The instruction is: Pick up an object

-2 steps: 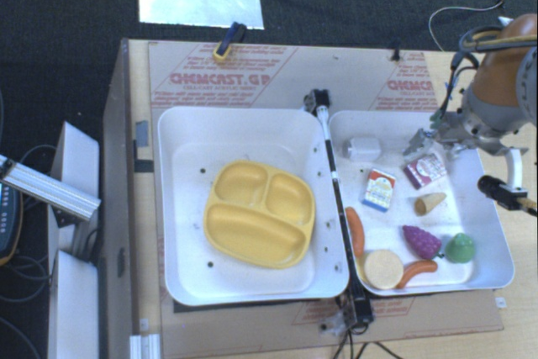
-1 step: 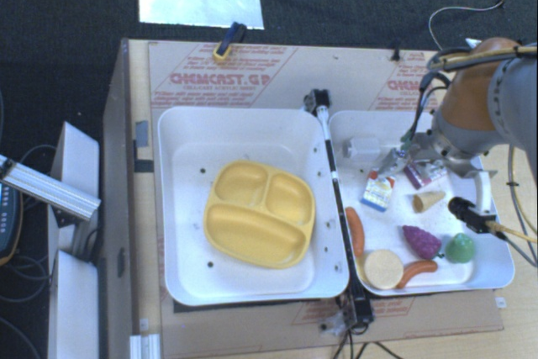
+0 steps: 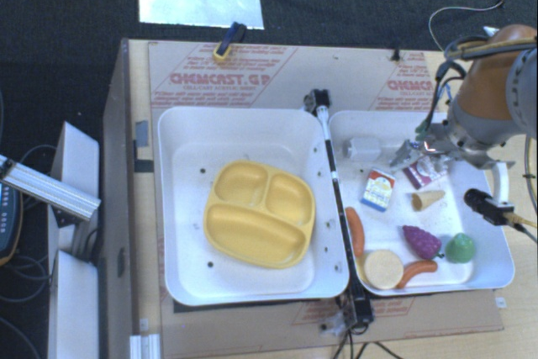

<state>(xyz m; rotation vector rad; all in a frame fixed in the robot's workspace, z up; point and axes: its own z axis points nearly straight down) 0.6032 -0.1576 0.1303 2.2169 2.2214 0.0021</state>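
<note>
My gripper [image 3: 414, 154] hangs low over the back of the right bin [image 3: 496, 273], with the grey arm and its orange band coming in from the right. Just below it lies a small red and white packet [image 3: 418, 175], either touching it or very close. A pale, clear object [image 3: 362, 149] lies to the gripper's left. Toward the front sit a red, white and blue carton [image 3: 378, 189], an ice cream cone [image 3: 427, 199], purple grapes [image 3: 422, 242], a green piece [image 3: 460, 248], a round tan disc [image 3: 383, 269] and two orange sausages [image 3: 356, 231] [image 3: 418, 269].
The left bin [image 3: 181, 181] holds a yellow divided plate [image 3: 259, 213]. A black rail [image 3: 332, 172] runs between the two bins. Cardboard lines the bench behind them, with a small black and yellow tool [image 3: 228, 41] lying on it.
</note>
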